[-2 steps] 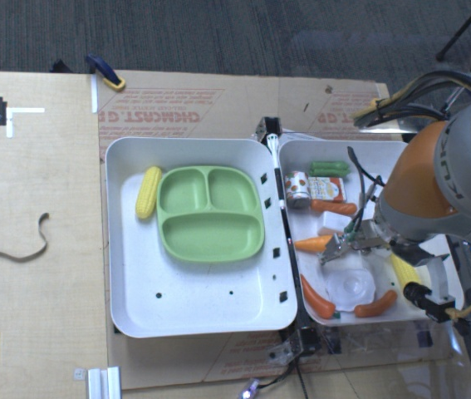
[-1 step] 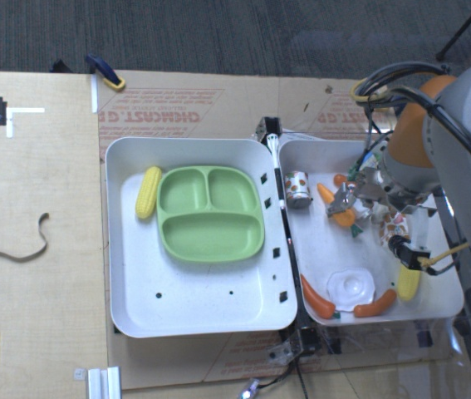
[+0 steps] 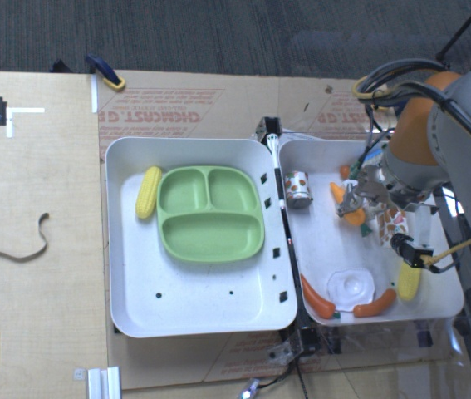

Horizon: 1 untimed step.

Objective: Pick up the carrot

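The carrot is a small orange piece lying in the right bin, near its upper middle, with more orange showing just below the gripper. My gripper is lowered into that bin directly over the carrot's right end, touching or nearly touching it. The grey arm with its orange band comes in from the right and hides whatever lies under the wrist.
In the right bin are a small can, a printed carton, a yellow corn piece, a clear round lid, a red pepper and an orange sausage-like piece. The left bin holds a green divided plate and a corn cob.
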### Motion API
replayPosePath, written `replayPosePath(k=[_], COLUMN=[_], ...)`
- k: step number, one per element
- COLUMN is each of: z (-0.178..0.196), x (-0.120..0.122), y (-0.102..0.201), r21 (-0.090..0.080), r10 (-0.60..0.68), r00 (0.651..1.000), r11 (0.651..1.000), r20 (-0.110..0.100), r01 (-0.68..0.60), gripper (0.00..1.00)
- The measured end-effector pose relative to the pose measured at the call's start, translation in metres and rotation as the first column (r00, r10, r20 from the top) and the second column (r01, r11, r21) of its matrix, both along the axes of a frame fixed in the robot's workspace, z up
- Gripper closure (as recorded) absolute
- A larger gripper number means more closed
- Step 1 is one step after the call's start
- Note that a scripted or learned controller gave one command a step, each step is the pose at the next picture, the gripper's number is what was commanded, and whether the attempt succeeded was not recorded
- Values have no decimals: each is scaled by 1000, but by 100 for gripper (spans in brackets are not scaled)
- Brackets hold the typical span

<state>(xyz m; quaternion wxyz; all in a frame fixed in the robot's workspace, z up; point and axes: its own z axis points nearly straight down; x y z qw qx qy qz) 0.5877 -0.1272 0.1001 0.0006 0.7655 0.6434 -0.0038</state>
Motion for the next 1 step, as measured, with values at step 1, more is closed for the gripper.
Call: replayPosePath(k=[1], z=[91], x=[-5], y=[64], r21=[2], r10=[-149], r00=[989], r11=[989], r20=[3], r01=[149], gripper=[100])
